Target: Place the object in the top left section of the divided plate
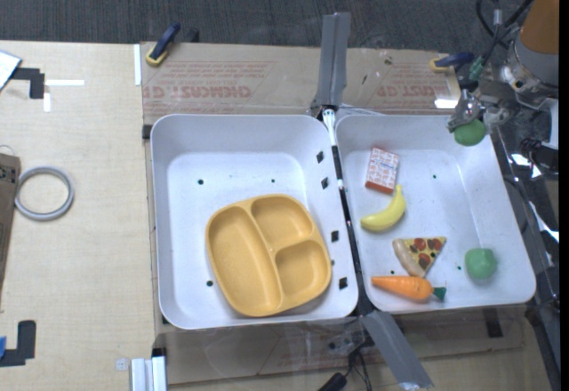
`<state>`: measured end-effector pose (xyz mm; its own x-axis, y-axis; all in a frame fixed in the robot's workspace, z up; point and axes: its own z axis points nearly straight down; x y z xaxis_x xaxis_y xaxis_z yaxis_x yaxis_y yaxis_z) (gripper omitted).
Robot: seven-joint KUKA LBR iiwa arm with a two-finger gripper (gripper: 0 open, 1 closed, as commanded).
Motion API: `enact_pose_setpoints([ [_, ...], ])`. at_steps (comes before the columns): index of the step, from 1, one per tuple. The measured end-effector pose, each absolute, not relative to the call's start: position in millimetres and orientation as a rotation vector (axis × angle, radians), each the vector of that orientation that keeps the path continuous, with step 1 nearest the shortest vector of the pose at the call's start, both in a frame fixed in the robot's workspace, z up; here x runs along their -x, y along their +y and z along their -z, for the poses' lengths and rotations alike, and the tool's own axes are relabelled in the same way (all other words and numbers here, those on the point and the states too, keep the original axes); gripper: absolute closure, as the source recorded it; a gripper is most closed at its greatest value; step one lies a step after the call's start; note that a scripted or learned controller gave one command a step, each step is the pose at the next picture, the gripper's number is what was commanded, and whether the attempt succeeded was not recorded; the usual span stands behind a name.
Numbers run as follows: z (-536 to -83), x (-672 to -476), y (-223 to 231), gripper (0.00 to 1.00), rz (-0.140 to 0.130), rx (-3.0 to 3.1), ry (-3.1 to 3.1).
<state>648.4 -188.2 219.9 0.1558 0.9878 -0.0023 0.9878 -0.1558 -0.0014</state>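
Here green ball [469, 132] gripped between jaws [466, 121], above right bin [498, 194]

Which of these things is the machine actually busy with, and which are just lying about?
Part of the job:
- claw, with a small green object at its tip
- yellow divided plate in the left bin

Just lying about, in the right bin:
- banana
- pizza slice
- carrot
- green ball
- small red-and-white box

On the bench: roll of tape
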Motion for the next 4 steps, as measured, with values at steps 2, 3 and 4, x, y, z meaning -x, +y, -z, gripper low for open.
enact_pose_setpoints([
  [2, -191, -658.5, -24, 1.00, 0.005, -2.613, 1.747],
  [3, -191, -658.5, -31, 1.00, 0.005, -2.423, 2.001],
  [4, -191, -658.6, 47, 1.00, 0.004, -2.381, 2.050],
])
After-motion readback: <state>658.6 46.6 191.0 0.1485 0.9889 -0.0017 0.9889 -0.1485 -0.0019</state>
